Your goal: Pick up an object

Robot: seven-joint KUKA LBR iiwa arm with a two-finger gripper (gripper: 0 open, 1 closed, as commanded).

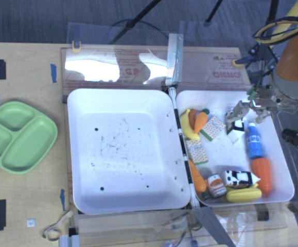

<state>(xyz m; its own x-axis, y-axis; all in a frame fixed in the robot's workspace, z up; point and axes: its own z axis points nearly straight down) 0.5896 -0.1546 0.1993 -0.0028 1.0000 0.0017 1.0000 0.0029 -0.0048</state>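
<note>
Nearest the bench's front edge, in the right bin [285,189], a banana [244,194], a cow toy [240,178] and a small can [216,185] were seen crowded together, with an orange carrot [262,173] just beside them. Farther in, a blue bottle [253,140] was lying by itself. Beyond it, the claw [244,115] was hung over the bin's far part; whether it was released or clenched could not be told, and nothing was seen held. The bottle was judged the best target: a straight descent, fingers across its narrow width, was advised.

Robotics lab, white bins [123,99], tripod legs [149,9]
</note>
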